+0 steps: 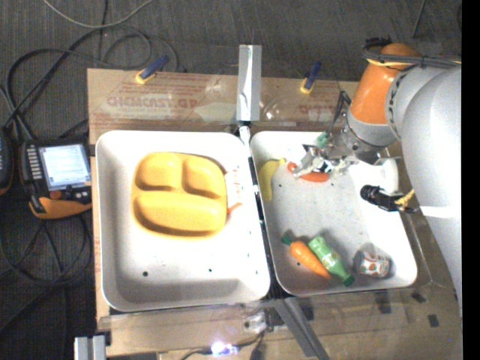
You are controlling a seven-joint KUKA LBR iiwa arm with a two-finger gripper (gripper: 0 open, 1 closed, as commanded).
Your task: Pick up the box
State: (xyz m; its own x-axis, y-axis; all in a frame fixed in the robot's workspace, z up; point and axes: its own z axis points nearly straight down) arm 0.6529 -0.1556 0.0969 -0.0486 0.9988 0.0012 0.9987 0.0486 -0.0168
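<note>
Possibly the box (373,263), small, red-white, right bin's near corner

Two shallow white bins side by side. In the left white bin (112,276), a yellow plastic tray with sections (180,193). In the right white bin (405,276), an orange carrot (307,257) touching a green bottle (328,258), left of a small can (373,263). Near the back, the gripper (319,163).

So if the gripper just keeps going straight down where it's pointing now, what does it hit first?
Most likely the small red item lying under the gripper in the right bin, near its top edge. Depth is hard to judge from this slanted view, so it may already be close to touching.
</note>
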